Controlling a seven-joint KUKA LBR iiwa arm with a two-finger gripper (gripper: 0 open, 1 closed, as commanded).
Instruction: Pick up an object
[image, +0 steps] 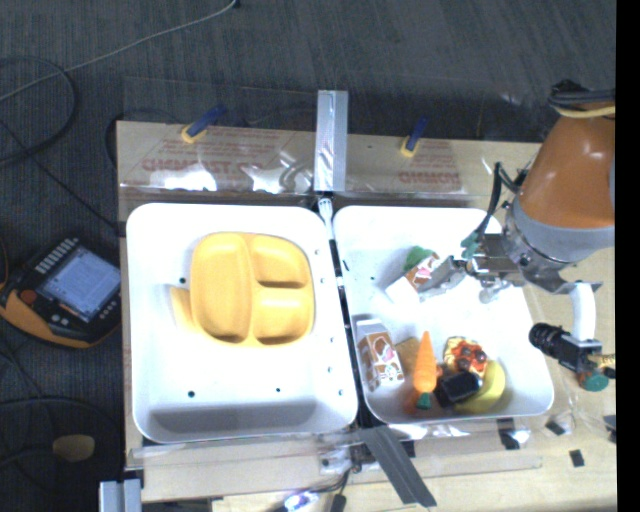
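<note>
A yellow tray (250, 287) sits in the left bin (150, 400). In the right bin (375, 235), a carrot (425, 364) and banana (490, 385) lie low. The gripper (452, 275) reaches in near a small packet (421, 268), holding nothing. Next it must go down and close.

Robotics lab: taped bench (150, 150) (teach pendant (70, 290) beside).

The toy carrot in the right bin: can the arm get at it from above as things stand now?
Probably yes. The carrot lies uncovered in the right bin, with a small carton close on one side and a banana pile on the other, so there is little room beside it.
</note>
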